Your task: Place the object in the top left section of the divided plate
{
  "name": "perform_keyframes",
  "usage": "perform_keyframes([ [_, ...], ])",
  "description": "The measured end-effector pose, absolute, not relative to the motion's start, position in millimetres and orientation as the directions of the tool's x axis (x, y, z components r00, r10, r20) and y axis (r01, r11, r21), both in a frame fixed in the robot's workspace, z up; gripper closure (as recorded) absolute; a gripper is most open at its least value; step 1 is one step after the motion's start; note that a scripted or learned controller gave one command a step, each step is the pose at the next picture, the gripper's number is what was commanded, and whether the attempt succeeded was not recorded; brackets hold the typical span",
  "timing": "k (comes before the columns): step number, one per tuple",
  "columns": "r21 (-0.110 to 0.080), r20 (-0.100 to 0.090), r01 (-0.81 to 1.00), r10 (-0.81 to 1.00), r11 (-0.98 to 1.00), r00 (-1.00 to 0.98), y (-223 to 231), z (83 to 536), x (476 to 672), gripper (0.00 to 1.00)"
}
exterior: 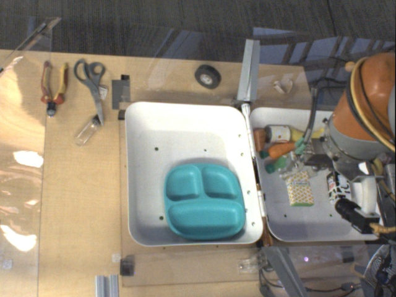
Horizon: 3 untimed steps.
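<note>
A teal divided plate (204, 201) lies in the left white bin (148, 166), with two small sections at its far side and one large section at its near side. All three sections are bare. In the right bin (291, 228), several small objects are piled at the far left corner: an orange carrot-like piece (279, 149), a green piece (276, 163), a white jar (278, 133) and something yellow (298, 133). A patterned packet (300, 189) lies flat near that bin's middle. My gripper (304, 158) hangs low over this pile, right beside the orange and green pieces.
The grey arm with its orange band (371, 101) covers the right bin's right side. A black-and-white item (334, 187) lies under it. On the bench to the left are pliers (52, 86), scissors (93, 82) and a tape roll (208, 76).
</note>
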State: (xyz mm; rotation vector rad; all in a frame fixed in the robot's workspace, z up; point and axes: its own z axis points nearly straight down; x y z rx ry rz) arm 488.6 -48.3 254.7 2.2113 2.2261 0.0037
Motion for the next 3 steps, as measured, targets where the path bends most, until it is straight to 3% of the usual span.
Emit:
perform_keyframes([
  [1, 0.003, 0.001, 0.999, 0.999, -0.046, 0.046, 66.3, 236.7, 515.4, 1.00],
  [2, 0.004, 0.001, 1.000, 1.000, -0.030, 0.030, 129.3, 252.8, 553.7, 1.00],
  [3, 0.004, 0.000, 1.000, 1.000, -0.030, 0.030, 129.1, 252.8, 553.8, 0.00],
])
